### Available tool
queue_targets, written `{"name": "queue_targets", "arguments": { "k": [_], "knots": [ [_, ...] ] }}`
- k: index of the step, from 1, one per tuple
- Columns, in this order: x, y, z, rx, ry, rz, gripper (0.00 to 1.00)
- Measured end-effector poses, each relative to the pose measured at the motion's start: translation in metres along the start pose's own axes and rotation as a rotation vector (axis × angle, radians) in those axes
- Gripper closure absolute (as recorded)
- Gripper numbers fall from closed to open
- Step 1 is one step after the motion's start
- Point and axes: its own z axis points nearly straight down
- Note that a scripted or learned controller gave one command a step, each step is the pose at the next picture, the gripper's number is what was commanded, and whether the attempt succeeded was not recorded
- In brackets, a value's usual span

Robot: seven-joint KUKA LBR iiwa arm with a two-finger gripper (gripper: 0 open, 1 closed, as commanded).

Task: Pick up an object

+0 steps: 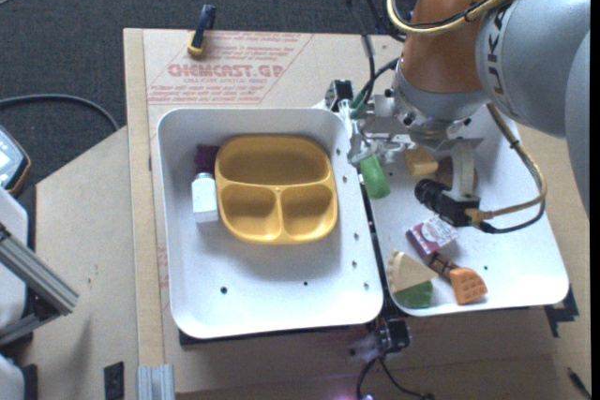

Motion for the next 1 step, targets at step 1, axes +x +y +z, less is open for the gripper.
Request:
{"name": "queue_targets", "arguments": {
  "k": [1],
  "knots": [
    [0.0105,0.0030,0.0086,0.001,-0.001,0.003,1.00]
  ]
}}
